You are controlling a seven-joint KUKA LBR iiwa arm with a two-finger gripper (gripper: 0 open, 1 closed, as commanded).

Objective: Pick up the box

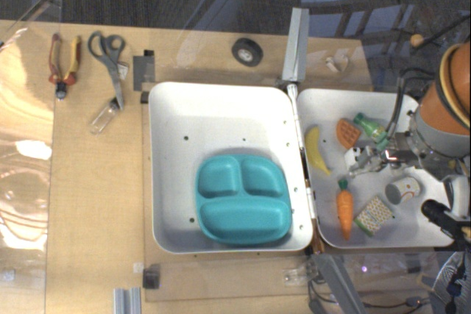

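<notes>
Right now the gripper [366,160] hangs at the frame's right over the right bin [324,103]; its state cannot be told. The box [374,215], small and speckled tan, lies tilted lower right beside a carrot [344,213]. A banana [316,149] lies nearby. The left bin [176,106] holds a teal tray [243,198].

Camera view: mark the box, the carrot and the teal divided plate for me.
box [374,215]: camera view, middle of its speckled top face.
carrot [344,212]: camera view, middle of the orange body.
teal divided plate [243,220]: camera view, floor of the large front compartment.
</notes>
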